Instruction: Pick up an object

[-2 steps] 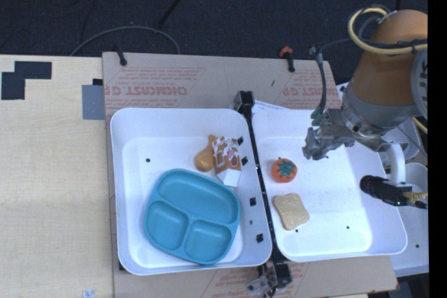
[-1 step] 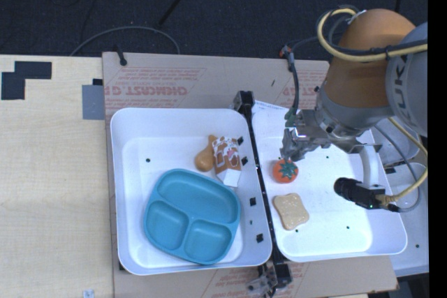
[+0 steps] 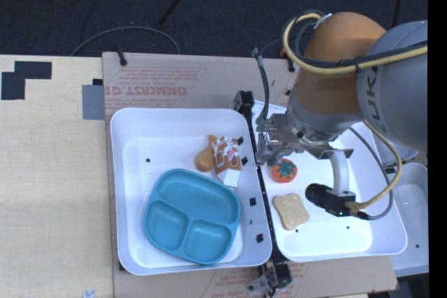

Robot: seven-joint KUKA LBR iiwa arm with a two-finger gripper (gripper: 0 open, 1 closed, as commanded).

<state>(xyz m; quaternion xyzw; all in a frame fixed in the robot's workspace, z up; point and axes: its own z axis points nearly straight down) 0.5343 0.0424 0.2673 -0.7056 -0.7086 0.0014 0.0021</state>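
Two shallow white bins sit side by side on a pale wooden bench (image 3: 49,171) before dark carpet. Over the right bin (image 3: 384,237) hangs the grey arm (image 3: 349,73); its gripper's opening I cannot tell. A blue divided tray (image 3: 192,215) fills the left bin's (image 3: 129,150) near part. The bread slice (image 3: 290,211) lies in the right bin's near-left corner, long axis slanting toward the divider, just below a tomato toy (image 3: 284,170).
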